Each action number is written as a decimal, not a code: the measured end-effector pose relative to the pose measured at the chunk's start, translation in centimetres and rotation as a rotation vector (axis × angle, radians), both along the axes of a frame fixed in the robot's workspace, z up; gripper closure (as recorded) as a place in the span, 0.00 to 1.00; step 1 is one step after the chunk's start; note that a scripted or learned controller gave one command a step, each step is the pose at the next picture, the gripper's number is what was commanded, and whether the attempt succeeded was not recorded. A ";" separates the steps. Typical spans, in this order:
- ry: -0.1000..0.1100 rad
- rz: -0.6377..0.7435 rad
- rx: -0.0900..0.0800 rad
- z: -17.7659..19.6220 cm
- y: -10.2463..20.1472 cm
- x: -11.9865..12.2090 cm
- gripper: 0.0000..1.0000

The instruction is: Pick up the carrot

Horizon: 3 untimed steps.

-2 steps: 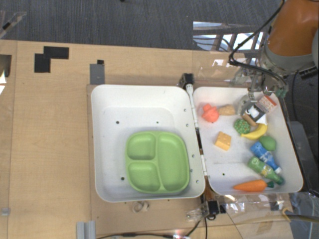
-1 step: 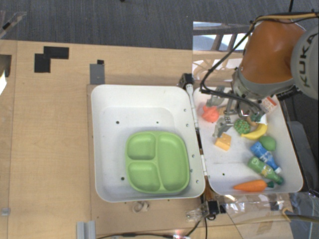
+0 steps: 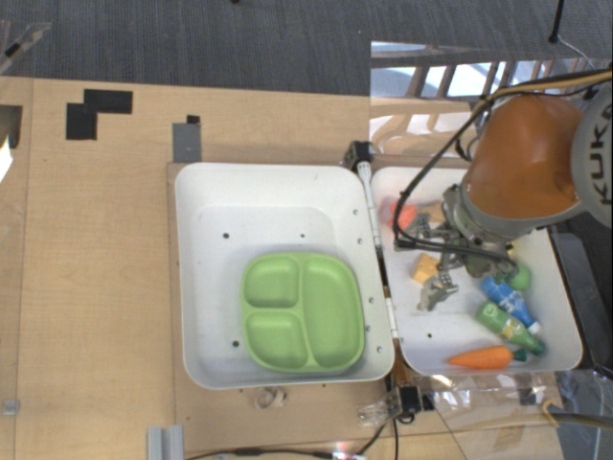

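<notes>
Right, notes from overhead cam. Two white bins side by side on wooden bench (image 3: 96, 286). Left bin (image 3: 206, 257) holds a green divided plate (image 3: 304, 310), 3 compartments, sitting toward the bin's near side. Right bin (image 3: 412, 338) has the clutter and the arm.

Arm (image 3: 527, 156) comes in from the right, orange band big in frame, wrist over the back/middle of right bin. Gripper (image 3: 438, 293) hangs down below the wrist, metal tips over bare bin floor, roughly centre of right bin. Fingers look a little apart at the tips w/ nothing seen between them, so not holding anything; exact gap hard to judge at this res.

Carrot (image 3: 481, 357) lies flat on right bin floor near its front rim, orange body w/ green top end pointing right. Rel. to gripper: carrot is nearer the cam and off to the right of the tips, apart from them, no contact.

Other items in right bin: blue bottle (image 3: 505, 298) and green bottle (image 3: 508, 326) lying side by side, just right of gripper, green one's end close to carrot's top. Yellow piece (image 3: 425, 268) just behind-left of the tips. Red-orange item (image 3: 408, 217) at back left, partly under arm cables. Small green round thing (image 3: 519, 278) by the blue bottle, ID unclear.
</notes>
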State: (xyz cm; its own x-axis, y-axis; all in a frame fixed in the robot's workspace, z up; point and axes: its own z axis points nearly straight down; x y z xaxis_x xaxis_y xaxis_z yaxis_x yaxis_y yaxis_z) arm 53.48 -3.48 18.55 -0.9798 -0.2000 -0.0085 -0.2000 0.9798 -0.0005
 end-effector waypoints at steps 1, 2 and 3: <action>-0.001 0.001 0.000 0.0 0.0 0.0 0.00; -0.001 0.001 0.000 0.0 0.0 0.0 0.00; -0.001 0.001 0.000 0.0 0.0 0.0 0.00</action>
State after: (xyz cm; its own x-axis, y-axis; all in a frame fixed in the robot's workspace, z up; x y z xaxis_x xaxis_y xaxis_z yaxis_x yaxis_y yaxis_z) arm 53.50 -3.46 18.58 -0.9796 -0.2007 -0.0093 -0.2007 0.9796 -0.0007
